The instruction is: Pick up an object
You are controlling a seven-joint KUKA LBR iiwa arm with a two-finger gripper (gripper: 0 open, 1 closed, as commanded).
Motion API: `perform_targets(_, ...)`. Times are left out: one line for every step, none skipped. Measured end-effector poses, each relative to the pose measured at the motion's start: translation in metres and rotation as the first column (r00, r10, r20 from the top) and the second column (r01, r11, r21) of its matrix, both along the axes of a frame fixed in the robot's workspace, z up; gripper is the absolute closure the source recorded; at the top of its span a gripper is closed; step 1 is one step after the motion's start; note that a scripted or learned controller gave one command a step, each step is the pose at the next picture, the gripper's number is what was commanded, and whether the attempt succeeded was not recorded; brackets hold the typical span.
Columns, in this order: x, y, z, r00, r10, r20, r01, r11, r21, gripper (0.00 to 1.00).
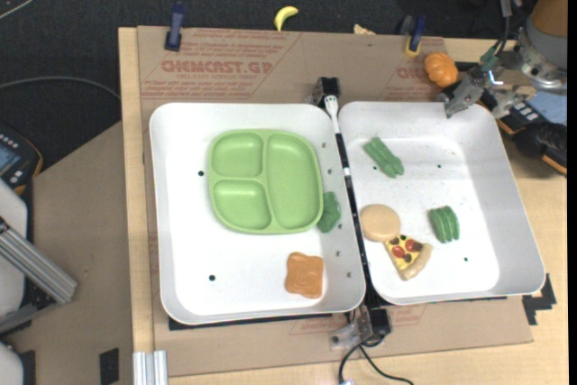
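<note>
Currently pincer (462, 96) hovering over right bin (505, 194) far corner, can't tell spread or pressed; nothing gripped. Green bean (384, 157), pizza slice (408, 255) lying loose, reachable.

1 fixed camera, high above the bench (270, 59), looks down aslant on both bins, seemingly from the near side

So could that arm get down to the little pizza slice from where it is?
Probably yes. The pizza slice lies open in the right bin, just touching the round tan piece, with nothing on top. The tool is by that bin's far corner.
</note>
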State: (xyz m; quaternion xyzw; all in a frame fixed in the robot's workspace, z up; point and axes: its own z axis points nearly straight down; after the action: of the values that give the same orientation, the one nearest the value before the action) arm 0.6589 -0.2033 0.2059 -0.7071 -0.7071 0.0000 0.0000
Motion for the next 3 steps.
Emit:
perform_targets(-0.074,0.012,-0.084,1.000,-0.002,-0.013,0.002,1.000,0.004,0.00)
perform_targets(-0.134,0.055,-0.124,1.000,-0.001,-0.009,0.001,1.000,0.005,0.00)
perform_targets(-0.130,0.052,-0.111,1.000,-0.002,0.003,0.002,1.000,-0.001,1.00)
